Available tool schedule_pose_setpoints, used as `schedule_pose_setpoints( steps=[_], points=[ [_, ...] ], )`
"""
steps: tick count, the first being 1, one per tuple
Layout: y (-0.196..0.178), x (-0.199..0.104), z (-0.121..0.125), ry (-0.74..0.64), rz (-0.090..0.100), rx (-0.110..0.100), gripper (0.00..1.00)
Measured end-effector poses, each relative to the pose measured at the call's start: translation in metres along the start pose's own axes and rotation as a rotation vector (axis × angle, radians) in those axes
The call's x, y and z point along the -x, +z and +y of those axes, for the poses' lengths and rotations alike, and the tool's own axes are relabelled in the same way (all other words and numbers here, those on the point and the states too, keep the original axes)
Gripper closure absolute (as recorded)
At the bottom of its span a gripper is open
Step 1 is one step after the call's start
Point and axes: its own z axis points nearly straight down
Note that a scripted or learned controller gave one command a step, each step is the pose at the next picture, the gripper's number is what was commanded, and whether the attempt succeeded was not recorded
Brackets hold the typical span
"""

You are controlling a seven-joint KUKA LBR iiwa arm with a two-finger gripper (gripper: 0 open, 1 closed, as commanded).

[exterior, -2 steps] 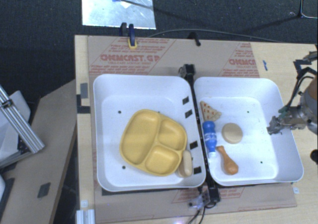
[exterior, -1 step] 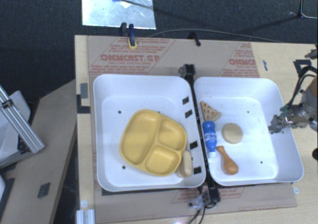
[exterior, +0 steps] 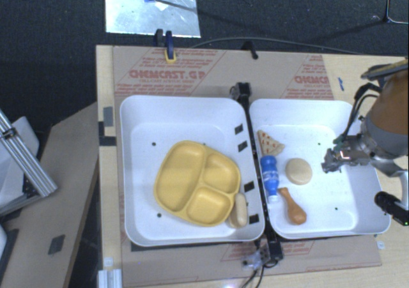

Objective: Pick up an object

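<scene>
Currently gripper [exterior: 330,161] hangs low in the right bin [exterior: 319,132], nothing visibly held and its opening too small to tell, just right of the round tan piece [exterior: 298,171], seemingly lined up for that pick.

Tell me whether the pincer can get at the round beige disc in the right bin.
Probably yes: the pincer sits just right of the round beige disc, with bare bin floor between them.

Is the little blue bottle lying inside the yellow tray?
No, the small blue plastic bottle lies in the right white bin, while the yellow divided tray sits in the left bin.
</scene>
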Motion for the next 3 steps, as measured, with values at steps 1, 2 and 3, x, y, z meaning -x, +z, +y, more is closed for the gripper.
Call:
schedule_pose_setpoints(
  steps=[1,2,3],
  points=[
    [0.004,-0.053,-0.008,0.0,0.0,-0.002,1.0],
    [0.008,-0.108,-0.009,-0.001,0.001,-0.001,1.0],
    [0.009,-0.163,-0.009,-0.001,0.001,0.0,1.0]
  ],
)
